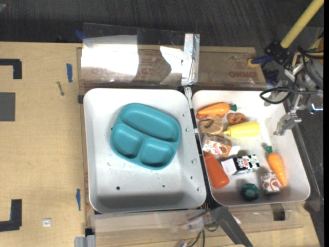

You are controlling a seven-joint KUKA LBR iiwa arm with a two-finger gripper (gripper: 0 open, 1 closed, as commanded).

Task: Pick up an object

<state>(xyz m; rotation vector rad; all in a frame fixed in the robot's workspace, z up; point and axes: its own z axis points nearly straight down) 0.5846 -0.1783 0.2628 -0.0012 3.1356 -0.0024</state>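
The right bin (300, 187) holds several toy foods. A carrot (213, 109) lies at its far left, with a pretzel (236, 118) and a yellow bottle (243, 130) just below. Nearer the front are a small milk carton (218, 148), a red-orange bottle (216, 171), a cow-patterned box (245, 163), a second carrot (276, 168), a small can (269, 182) and a dark green piece (250, 191). My gripper (287, 122) hangs over the bin's right rim, level with the yellow bottle and apart from it, with nothing seen in it.
The left bin (103, 189) carries a teal divided plate (146, 134). Clear plastic sheeting (139, 60) lies behind the bins. Cables and a yellow pole (306, 17) crowd the far right by the arm.
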